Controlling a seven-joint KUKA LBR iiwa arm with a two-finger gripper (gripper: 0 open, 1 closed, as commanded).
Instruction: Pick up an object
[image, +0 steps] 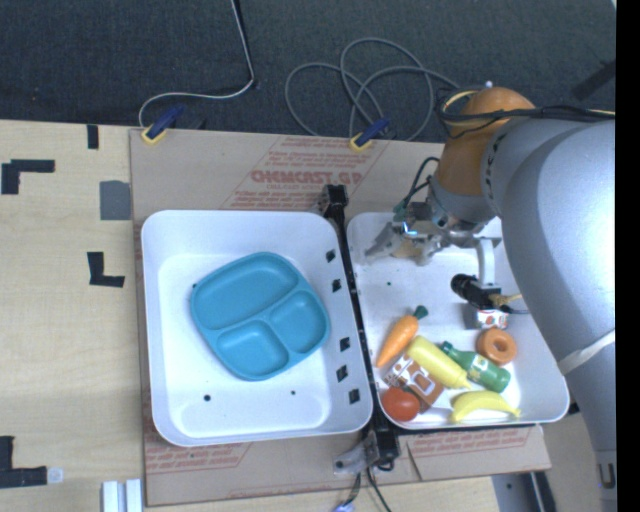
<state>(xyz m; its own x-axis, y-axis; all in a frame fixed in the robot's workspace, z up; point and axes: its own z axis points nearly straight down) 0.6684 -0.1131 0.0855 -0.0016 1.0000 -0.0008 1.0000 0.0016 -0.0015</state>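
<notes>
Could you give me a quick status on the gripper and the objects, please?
Gripper over right bin's far end, nothing seen held. Toy carrot, banana, donut bunched at near end. Blue divided plate in left bin.

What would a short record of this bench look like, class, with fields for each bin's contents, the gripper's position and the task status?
left bin: blue divided plate
right bin: carrot, tomato, banana, donut, green bottle, a few other small toys
gripper: over the right bin's far end, apart from the toy pile
fingers: too unclear to judge
task status: no object seen lifted
</notes>
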